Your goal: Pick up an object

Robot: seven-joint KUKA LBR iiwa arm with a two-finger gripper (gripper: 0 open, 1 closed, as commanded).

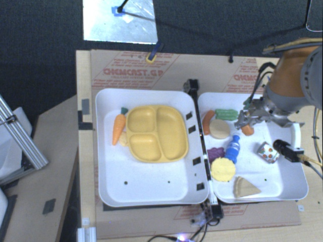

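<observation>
Orange piece (247,130) lay near the right bin's (295,185) far edge, directly under the gripper (244,120); grip state could not be determined.

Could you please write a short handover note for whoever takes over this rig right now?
Pincer: low over the right bin, near its upper middle, by a small orange piece. Whether it is open or shut cannot be told, and no hold is confirmed.
Right bin: green piece, orange-red piece, tan disc, blue bottle, purple piece, yellow disc, tan wedge, small checkered piece.
Left bin: yellow tray, carrot beside it.
Done: nothing visibly lifted.
Left: grasp one thing and raise it.
</observation>
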